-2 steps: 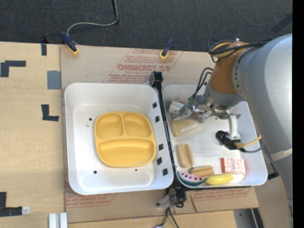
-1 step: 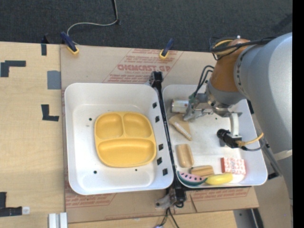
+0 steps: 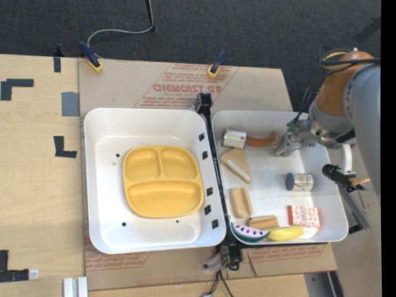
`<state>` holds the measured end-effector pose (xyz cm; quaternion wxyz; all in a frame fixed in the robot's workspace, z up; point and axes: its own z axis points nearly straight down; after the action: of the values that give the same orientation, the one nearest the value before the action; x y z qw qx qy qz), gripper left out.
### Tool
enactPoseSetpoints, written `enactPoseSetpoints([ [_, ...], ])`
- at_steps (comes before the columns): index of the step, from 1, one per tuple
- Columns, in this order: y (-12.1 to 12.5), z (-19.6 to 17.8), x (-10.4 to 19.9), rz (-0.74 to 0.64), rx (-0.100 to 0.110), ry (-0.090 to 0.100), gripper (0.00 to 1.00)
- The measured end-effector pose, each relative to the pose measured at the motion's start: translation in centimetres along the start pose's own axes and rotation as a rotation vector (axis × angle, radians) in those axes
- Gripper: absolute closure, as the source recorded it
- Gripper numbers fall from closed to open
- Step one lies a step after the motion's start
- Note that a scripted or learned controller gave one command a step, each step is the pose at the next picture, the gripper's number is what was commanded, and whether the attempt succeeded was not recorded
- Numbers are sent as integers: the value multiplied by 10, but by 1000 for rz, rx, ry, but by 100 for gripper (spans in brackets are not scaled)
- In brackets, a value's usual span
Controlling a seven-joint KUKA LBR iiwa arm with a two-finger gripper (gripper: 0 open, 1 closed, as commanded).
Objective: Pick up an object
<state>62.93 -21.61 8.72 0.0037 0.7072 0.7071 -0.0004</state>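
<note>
End effector [image 3: 288,142] grip unclear, beside orange sausage [image 3: 260,141], lying left-right, right bin [image 3: 331,212].

yellow divided plate [image 3: 163,181] in the left bin [image 3: 99,166]; two clamps [image 3: 90,55] on cardboard [image 3: 179,85]

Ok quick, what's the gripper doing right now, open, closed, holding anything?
Gripper: low over the right bin, beside the hot dog; open or shut cannot be told, and nothing shows between its fingers.
</note>
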Motion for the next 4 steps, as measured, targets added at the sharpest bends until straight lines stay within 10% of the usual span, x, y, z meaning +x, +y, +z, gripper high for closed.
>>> enactPoseSetpoints([
  [1, 1, 0, 3, -2, 0, 4, 0],
  [2, 27, 1, 76, 1, 3, -2, 0],
  [3, 36, 3, 60, 0, 25, 12, 0],
  [4, 35, -6, 57, 0, 28, 2, 100],
])
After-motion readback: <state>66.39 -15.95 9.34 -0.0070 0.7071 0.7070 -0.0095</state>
